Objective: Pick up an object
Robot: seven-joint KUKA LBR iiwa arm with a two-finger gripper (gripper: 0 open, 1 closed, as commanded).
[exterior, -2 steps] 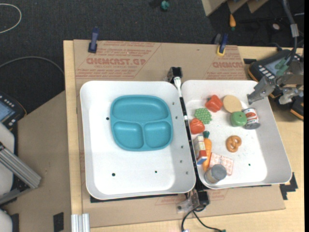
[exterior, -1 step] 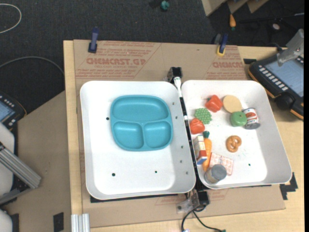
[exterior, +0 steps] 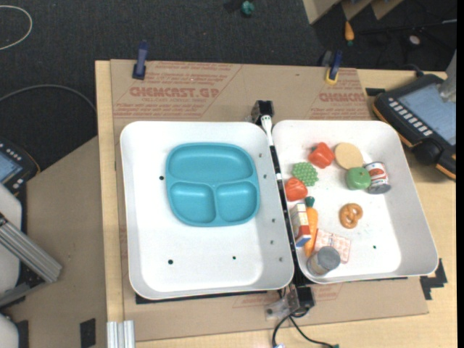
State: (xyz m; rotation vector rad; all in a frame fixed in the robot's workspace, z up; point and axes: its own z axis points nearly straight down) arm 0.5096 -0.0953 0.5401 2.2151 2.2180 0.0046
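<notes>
The right bin (exterior: 406,216) holds several toy foods. A red pepper (exterior: 321,154), a tan bread slice (exterior: 348,154), a green ball (exterior: 356,178) and a small can (exterior: 377,178) sit toward its far side. A green leafy piece (exterior: 305,173) and a red tomato (exterior: 295,189) lie near the left wall. Further forward are a pretzel (exterior: 351,215), a carrot (exterior: 311,225), a small carton (exterior: 301,220), a pink packet (exterior: 335,243) and a grey can (exterior: 323,260).
The left bin (exterior: 145,252) bears a teal divided plate (exterior: 212,183). Both bins rest on a cardboard sheet (exterior: 188,85) held by a blue clamp (exterior: 140,60) and a yellow clamp (exterior: 334,65). A black handheld panel (exterior: 420,118) lies at the right edge.
</notes>
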